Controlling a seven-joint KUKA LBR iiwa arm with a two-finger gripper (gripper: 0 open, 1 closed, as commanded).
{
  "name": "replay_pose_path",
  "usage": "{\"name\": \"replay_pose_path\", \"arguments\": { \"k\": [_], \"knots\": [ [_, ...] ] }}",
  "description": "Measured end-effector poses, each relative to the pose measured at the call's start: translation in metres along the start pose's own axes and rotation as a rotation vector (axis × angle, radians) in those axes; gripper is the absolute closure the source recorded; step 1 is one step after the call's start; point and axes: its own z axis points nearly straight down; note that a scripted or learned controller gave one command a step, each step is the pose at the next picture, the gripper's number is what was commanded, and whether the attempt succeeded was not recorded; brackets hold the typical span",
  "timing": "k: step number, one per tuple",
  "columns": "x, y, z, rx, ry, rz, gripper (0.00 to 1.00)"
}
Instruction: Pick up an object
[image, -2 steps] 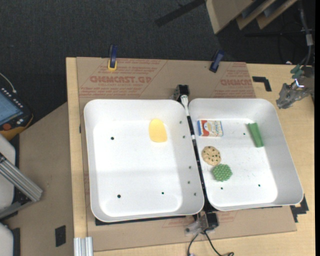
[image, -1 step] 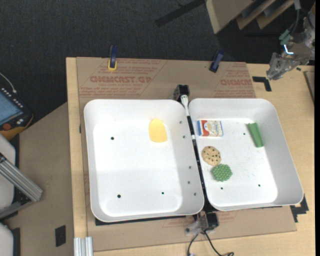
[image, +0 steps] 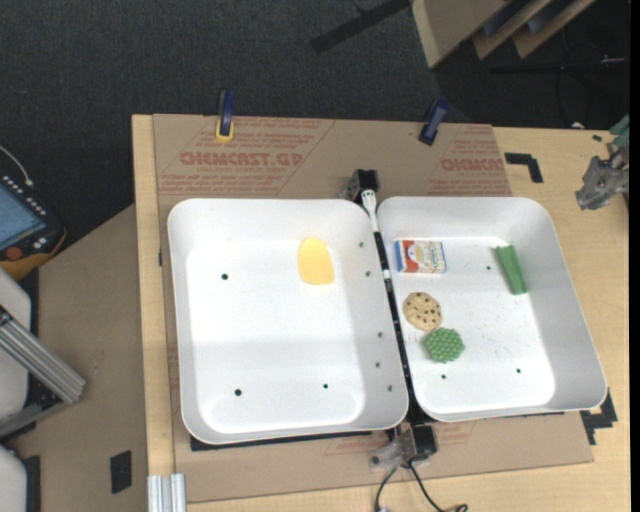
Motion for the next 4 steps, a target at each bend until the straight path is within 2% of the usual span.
{"name": "replay_pose_path", "arguments": {
  "k": [1,2,3,4],
  "knots": [
    [0.050,0.058,0.005,-0.009,-0.001,-0.012,1.00],
    [0.012,-0.004,0.027,0.002,0.000,-0.001,1.00],
    [0.041,0.063,0.003,-0.012,-0.002,-0.011,1.00],
    [0.046,-0.078,0.014,0.005,0.003,-0.001,1.00]
  ]
}}
